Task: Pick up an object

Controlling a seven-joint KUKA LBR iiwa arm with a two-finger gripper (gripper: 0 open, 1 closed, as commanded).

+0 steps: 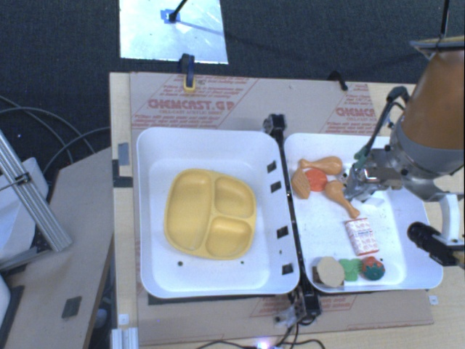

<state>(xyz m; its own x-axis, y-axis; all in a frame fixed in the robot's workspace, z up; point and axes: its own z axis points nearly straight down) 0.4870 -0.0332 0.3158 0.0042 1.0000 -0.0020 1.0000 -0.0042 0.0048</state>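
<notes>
The right bin holds several toy foods. Two tan drumsticks lie at its back, one pointing left, the other slanting toward the front right. Between them are a red slice and a brown piece. A white and red packet lies mid-bin. A round tan disc, a green piece and a red and green ball sit at the front edge. My gripper hangs low at the slanted drumstick's right end, its metal body partly covering that end.
The left bin contains a yellow divided plate. A black hinge strip runs between the bins. The arm's grey and orange body covers the right bin's back right corner. A black knob juts over its right rim.
</notes>
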